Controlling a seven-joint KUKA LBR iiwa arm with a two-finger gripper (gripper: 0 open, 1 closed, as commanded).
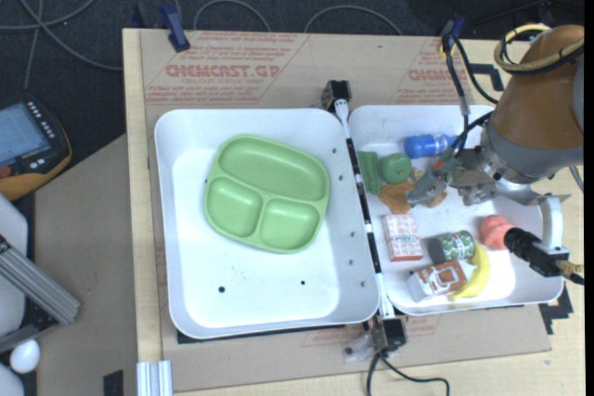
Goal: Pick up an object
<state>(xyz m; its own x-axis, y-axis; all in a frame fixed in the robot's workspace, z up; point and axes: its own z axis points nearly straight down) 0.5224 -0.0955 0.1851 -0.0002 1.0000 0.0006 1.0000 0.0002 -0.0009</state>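
On the bench you have two shallow white bins side by side: the left bin [186,283] and the right bin [520,292]. Count one item in the left bin, a green divided plate [267,193] with three compartments, lying flat near the bin's far middle; its long axis runs from upper left to lower right.

Over in the right bin you can count about eight small things. One blue bottle [427,145] lies on its side at the far end, long axis running left to right, with its white cap end pointing toward the arm. Just beside it sit one green cup [397,167] and one flat green piece [370,172] against the divider. One brown lump [399,194] lies just below them. One red-and-white packet [403,236] lies nearer you, upright in the frame. One green can [452,246] lies on its side next to it, long axis left to right. One orange-pink ball [496,229] sits to the can's right. One banana [474,276] curves along the near edge, touching one small red-and-white carton [438,278].

Your gripper [434,185] hangs over the bin's far middle, just right of the brown lump. You cannot tell whether its fingers are spread or pressed together.
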